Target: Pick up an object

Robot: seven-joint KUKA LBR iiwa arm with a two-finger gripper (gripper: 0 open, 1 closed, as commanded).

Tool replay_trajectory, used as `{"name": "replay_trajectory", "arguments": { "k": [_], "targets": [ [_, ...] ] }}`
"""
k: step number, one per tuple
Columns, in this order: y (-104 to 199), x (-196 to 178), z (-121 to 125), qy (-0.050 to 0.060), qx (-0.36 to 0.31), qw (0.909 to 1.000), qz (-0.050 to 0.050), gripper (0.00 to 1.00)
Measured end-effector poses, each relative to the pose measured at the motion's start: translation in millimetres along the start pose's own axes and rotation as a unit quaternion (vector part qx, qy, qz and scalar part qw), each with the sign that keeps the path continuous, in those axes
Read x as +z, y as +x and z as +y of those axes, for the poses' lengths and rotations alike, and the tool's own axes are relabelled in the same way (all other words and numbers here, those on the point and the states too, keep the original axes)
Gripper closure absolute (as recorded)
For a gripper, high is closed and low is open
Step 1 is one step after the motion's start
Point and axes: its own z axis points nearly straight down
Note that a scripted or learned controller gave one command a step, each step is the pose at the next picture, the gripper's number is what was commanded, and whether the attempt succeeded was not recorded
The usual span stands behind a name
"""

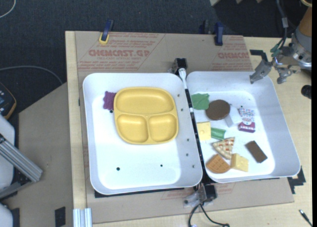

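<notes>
While gripper (270, 70) hovers, fingers apart | right bin (277, 122) rim | nothing held

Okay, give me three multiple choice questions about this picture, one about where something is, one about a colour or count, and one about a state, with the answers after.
1. Where is the yellow tray?
A. left bin
B. right bin
C. on the cardboard

2. How many compartments does that tray have?
A. two
B. three
C. five

3. How does the hand stand?
A. gripping the brown disc
B. open, holding nothing
C. pressed on the tray

Answers: 1 A, it lies in the left bin. 2 B, one long section above two smaller ones. 3 B, its fingers are spread above the right bin's far corner.
</notes>
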Motion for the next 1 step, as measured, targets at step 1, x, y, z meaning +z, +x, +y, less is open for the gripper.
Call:
{"name": "replay_trajectory", "arguments": {
  "k": [1],
  "targets": [
    [0.6,-9.9,3.1,-0.008,-0.002,1.0,-0.002,0.0]
  ]
}}
